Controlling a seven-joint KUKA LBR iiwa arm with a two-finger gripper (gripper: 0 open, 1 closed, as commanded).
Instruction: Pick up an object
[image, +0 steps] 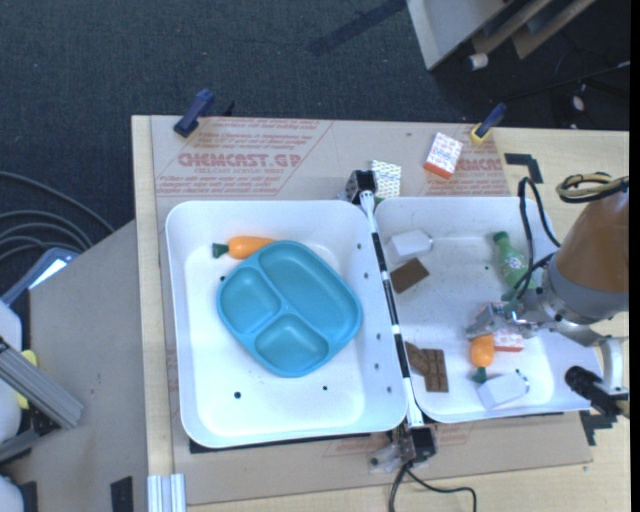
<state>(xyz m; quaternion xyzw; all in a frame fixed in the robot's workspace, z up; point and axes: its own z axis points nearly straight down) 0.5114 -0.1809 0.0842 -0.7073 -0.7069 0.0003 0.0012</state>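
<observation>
Camera view had the gripper (497, 322) low in the right bin (455, 225), small orange piece (483, 350) just nearer. Couldn't tell if its jaws were spread or pressed together.

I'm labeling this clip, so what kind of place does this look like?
Probably a robotics lab test bench: two white bins on a board, toys like a blue tray and carrot, loose cables, and a robot arm.
</observation>
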